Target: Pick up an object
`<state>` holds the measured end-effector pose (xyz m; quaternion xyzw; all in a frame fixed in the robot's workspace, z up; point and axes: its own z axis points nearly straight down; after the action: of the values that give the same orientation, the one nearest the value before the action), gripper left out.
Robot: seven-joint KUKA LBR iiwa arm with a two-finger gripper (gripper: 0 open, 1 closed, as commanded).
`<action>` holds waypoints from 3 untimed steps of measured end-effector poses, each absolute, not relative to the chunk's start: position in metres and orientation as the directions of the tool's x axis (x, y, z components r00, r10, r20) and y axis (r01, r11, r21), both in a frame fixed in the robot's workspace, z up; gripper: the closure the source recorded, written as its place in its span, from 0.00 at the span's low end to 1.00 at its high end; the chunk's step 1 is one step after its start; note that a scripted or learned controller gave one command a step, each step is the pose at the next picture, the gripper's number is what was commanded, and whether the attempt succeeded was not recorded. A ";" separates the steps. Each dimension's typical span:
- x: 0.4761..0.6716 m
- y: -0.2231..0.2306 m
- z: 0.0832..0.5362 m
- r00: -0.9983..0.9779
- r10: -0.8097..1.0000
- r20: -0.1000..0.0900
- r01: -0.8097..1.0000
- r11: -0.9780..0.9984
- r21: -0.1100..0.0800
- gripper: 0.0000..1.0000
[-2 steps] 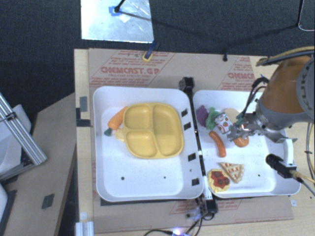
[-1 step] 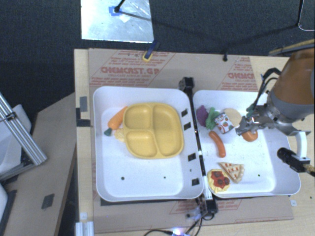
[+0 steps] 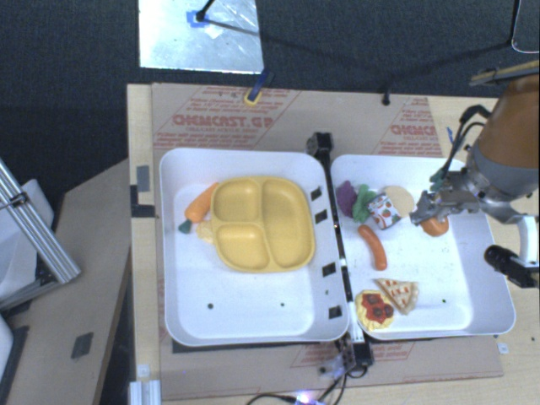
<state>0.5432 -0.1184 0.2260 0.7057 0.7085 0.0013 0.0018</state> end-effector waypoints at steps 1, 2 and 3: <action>0.566 -0.070 0.222 -0.010 1.000 0.001 1.000 0.010 0.004 1.00; 0.605 -0.034 0.215 -0.009 1.000 0.001 1.000 0.009 0.004 1.00; 0.623 0.000 0.230 -0.008 1.000 0.002 1.000 0.008 0.004 1.00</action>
<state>0.6225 -0.0004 0.2295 0.7042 0.7100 0.0022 0.0008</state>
